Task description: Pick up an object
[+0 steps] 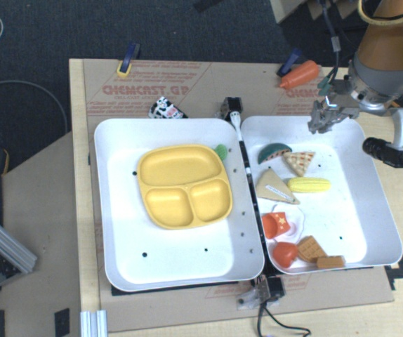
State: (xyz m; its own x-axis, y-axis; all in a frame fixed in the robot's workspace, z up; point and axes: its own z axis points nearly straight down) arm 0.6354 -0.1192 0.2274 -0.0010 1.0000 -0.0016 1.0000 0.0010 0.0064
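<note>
The pincer (322, 120) is hanging over the right bin (370, 209) at its twelve o'clock rim; I cannot tell how it is set. Toy food is lying in that bin: a corn cob (309, 184) centrally, a tomato (283, 255) toward six o'clock. A yellow divided tray (184, 184) is sitting in the left bin (117, 209).

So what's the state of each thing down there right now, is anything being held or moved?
Gripper: above the right bin's far edge, nothing seen in it.
Yellow tray: right way up, flat in the left bin.
Corn: lying on its side in the right bin.
Cheese wedge: lying flat, beside the corn.
Tomato: resting near the right bin's front edge.
Waffle: lying flat beside the tomato.
</note>
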